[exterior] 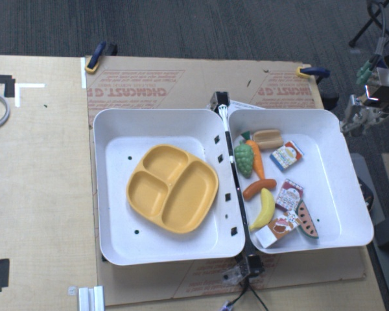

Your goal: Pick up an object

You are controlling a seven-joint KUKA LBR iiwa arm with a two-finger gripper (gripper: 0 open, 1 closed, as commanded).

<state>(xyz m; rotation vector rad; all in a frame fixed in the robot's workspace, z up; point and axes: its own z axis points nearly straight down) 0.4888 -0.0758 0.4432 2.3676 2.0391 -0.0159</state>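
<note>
Two white bins sit side by side on a cardboard sheet (149, 83), touching along their inner walls.

Left bin (110, 238): one yellow divided plate (173, 188), lying flat near the centre, with three compartments.

Right bin (337, 173): we count nine toy food items, all crowded into the half nearest the shared wall.
- Bun (267, 137) at 12 o'clock of the cluster.
- Green bunch (244, 159) at 10 o'clock, against the wall, touching an orange carrot (258, 163) just at its 3 o'clock.
- Small blue-and-white carton (286, 155) at 2 o'clock, tilted.
- Red sausage (259, 188) at the centre, with a banana (264, 210) directly at its 6 o'clock.
- Pink carton (289, 195) at 3 o'clock of the banana, beside it.
- Watermelon slice (307, 220) at 4 o'clock of the cluster.
- Flat printed box (275, 230) at 6 o'clock, its end under the banana tip.

Blue-and-yellow clamps (96, 56) hold the sheet at its far corners.

Gripper opening and hold: we cannot tell.
</note>
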